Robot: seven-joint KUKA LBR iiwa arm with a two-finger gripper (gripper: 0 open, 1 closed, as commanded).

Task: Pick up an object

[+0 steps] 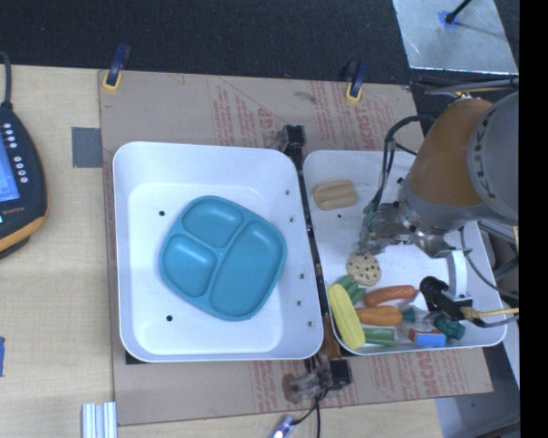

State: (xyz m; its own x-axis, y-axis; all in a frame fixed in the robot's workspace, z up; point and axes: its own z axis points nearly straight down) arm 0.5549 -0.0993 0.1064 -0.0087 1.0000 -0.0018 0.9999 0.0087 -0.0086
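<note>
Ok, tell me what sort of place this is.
Probably a robotics lab's test bench: two white bins clamped onto cardboard, toy food like a corn cob, and a teach pendant beside them.

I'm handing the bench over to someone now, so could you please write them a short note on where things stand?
Gripper: low over the right bin, just above the cookie; finger state unclear, nothing seen held.
Things: bread roll at the bin's far end; corn cob, carrot and sausage piled at its near end. Blue divided plate in the left bin.
Done: no pick yet. Left: grasp and lift one object.
</note>
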